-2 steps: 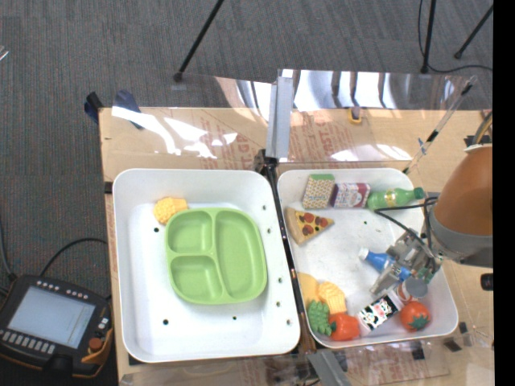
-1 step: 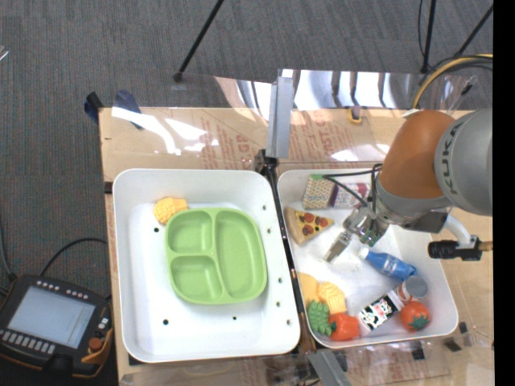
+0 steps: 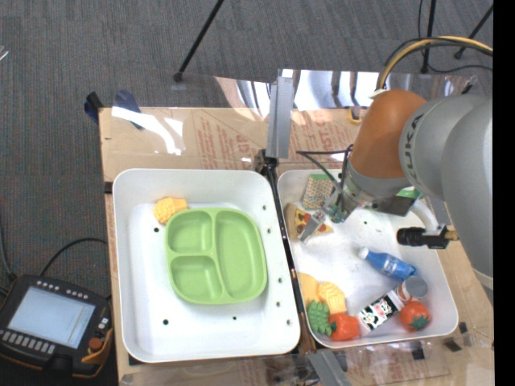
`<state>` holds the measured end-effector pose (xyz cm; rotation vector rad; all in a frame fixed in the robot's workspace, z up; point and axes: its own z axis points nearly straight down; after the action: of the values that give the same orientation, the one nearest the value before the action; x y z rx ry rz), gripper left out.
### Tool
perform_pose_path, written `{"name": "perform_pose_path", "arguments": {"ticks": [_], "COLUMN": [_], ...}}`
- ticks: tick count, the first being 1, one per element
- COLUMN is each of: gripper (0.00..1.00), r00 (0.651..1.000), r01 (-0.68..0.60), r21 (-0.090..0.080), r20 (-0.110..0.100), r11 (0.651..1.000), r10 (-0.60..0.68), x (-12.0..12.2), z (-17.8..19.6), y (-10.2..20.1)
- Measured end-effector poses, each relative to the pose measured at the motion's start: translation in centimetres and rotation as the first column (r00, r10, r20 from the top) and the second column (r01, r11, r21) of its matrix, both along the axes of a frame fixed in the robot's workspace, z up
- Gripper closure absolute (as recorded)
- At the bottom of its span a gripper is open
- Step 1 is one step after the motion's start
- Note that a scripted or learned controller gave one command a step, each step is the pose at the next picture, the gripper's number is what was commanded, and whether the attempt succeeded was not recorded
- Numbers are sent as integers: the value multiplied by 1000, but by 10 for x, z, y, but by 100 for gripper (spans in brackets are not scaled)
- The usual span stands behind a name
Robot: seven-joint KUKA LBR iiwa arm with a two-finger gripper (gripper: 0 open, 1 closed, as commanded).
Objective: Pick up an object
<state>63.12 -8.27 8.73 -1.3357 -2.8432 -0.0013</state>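
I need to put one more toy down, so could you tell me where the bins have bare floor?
Left bin: bare strips around the green divided plate. Right bin: a middle patch between pizza slice and blue bottle; its front edge is crowded.

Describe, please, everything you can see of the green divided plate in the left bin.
The green divided plate is a rounded rectangle in light green, smooth like plastic, with three compartments: two smaller ones on its left and one long one on its right. It lies flat, slightly turned, near the middle of the left bin. A yellow toy sits against its upper left corner.
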Motion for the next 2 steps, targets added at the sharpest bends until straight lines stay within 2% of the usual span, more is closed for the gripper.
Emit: {"name": "perform_pose_path", "arguments": {"ticks": [1,2], "gripper": [0,0], "r00": [993,979], "r01": [120,203], "r21": [-1,-1], "r20": [1,-5], "r11": [993,979], "r10": [-120,-203], "x": [5,-121], "z": [1,-1], "y": [-51,-84]}}
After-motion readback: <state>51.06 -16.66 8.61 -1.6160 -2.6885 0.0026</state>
